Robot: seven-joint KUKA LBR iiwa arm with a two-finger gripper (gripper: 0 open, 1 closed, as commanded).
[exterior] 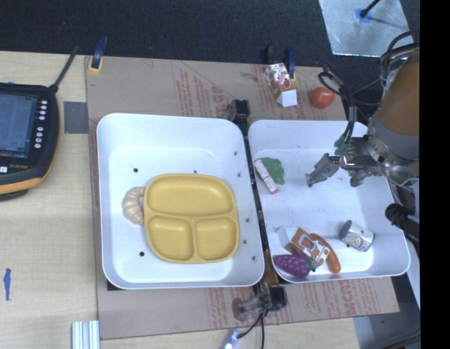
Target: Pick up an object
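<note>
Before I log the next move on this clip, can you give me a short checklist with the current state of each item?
1. Gripper over the right bin: ok.
2. Fingers spread and holding nothing: ok.
3. A pickable item directly beneath the gripper: not ok, bare bin floor there.
4. Nearest candidates, green item with small packet and can, lying apart from the gripper: ok.
5. Height above the bin floor: cannot tell.
6. Yellow divided tray sits in the left bin, out of the path: ok.

arm [399, 115] reaches in from right, wrist low; fingers [320, 171] spread apart, nothing between them.
</note>
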